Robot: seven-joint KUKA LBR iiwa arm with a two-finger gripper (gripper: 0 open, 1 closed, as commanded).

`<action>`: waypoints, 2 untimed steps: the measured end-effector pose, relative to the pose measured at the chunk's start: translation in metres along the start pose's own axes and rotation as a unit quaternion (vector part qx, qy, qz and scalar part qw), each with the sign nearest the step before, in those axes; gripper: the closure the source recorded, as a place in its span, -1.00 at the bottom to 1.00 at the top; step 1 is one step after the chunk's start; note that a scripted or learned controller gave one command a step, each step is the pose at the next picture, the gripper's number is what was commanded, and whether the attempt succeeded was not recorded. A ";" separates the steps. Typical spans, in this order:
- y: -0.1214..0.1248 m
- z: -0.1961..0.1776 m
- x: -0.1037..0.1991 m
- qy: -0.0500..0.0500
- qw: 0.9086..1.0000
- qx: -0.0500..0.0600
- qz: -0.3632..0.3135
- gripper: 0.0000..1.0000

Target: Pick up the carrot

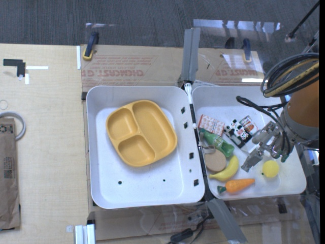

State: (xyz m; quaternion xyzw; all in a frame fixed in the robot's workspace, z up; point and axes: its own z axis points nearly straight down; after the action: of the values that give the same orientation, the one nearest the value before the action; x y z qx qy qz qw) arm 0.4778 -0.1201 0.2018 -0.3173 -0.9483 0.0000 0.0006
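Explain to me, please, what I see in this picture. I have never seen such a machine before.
One camera looks down at a slant on a bench with two shallow white bins. The left bin holds a yellow divided plate. The right bin holds toy food: a carrot, a banana, a lemon and some small packets. From the right, a grey robot arm reaches in; its gripper hangs above the bin, between banana and lemon. The carrot lies untouched on the bin floor.

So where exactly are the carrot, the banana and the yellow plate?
carrot (239, 185): camera view, middle of its orange body.
banana (227, 170): camera view, middle of its curve.
yellow plate (167, 136): camera view, its right rim.
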 end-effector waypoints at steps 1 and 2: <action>0.008 0.073 0.007 0.000 0.997 0.000 -0.073 -1.00; -0.054 -0.018 -0.041 -0.002 0.995 0.000 -0.099 -1.00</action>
State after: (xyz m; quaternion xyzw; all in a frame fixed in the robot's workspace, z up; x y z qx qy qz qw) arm 0.4785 -0.1878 0.2194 -0.2221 -0.9750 0.0002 -0.0014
